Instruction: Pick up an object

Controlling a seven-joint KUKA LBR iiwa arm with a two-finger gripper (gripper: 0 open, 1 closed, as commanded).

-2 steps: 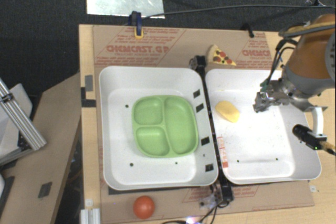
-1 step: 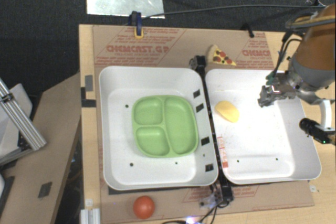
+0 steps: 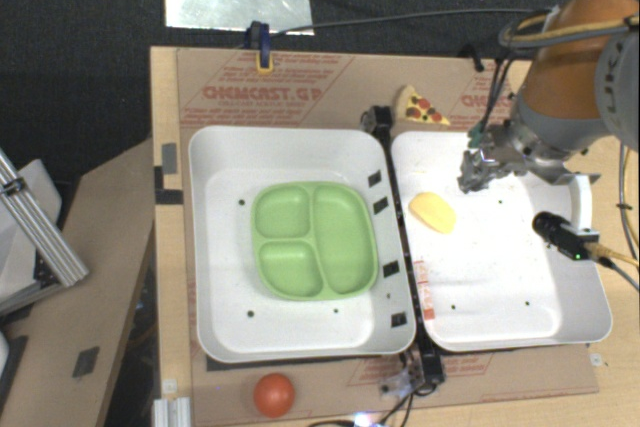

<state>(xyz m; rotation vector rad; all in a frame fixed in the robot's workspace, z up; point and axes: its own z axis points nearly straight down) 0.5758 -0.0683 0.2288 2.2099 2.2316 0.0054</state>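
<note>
A: Why's the gripper (image 3: 474, 171) parked there?

B: Probably lining up on the yellow piece (image 3: 433, 212) lying loose in the right bin (image 3: 520, 315), just beside it (can't tell if it's open or closed).

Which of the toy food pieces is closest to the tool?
The pale yellow piece in the right bin, just left of the tool; the pizza slice and red ball lie outside.

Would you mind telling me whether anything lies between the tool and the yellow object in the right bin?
Nothing visible does. The tool is above the right bin, up and to the right of the yellow object, and the bin floor between them is bare white. The pizza slice toy lies outside the bin, beyond its far rim.
</note>
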